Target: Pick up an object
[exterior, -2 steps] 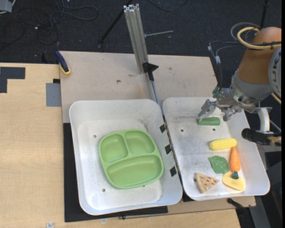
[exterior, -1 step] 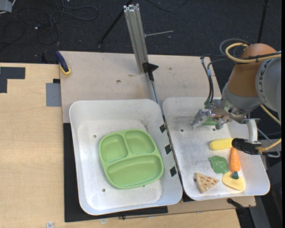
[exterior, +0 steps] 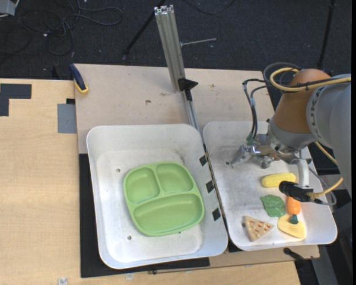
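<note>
Your gripper (exterior: 244, 154) is hovering low over the right bin (exterior: 237, 218), seemingly spread and gripping nothing; the toy food, like the banana (exterior: 278, 180), is lying nearby, so you're awaiting the grasp.

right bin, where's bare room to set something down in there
In the right bin, the floor is bare along its left side, between the rim by the left bin and the pizza slice, and up at the far end. It is crowded at the near right corner: banana, green leaf, carrot, yellow wedge, under the end effector.
</note>
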Robot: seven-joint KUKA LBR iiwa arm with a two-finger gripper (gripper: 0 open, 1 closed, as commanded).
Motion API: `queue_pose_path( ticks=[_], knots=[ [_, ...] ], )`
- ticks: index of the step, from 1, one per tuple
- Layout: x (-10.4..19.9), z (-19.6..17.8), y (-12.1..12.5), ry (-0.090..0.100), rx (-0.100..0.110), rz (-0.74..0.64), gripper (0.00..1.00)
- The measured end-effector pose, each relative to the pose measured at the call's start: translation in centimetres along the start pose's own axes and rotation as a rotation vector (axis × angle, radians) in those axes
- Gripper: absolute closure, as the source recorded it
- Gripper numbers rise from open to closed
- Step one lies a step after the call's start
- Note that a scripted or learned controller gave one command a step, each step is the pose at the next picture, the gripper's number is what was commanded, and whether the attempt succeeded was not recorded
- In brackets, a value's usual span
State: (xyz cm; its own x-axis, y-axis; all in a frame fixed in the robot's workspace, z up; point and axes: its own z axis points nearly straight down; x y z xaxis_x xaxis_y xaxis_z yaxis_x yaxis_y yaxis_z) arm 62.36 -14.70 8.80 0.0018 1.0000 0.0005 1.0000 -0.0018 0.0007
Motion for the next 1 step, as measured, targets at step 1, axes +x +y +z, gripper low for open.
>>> queue_pose_path(
  ticks=[1],
  knots=[
    [0.01, -1.42, 0.18, 0.002, -0.005, 0.001, 1.0]
  ],
)
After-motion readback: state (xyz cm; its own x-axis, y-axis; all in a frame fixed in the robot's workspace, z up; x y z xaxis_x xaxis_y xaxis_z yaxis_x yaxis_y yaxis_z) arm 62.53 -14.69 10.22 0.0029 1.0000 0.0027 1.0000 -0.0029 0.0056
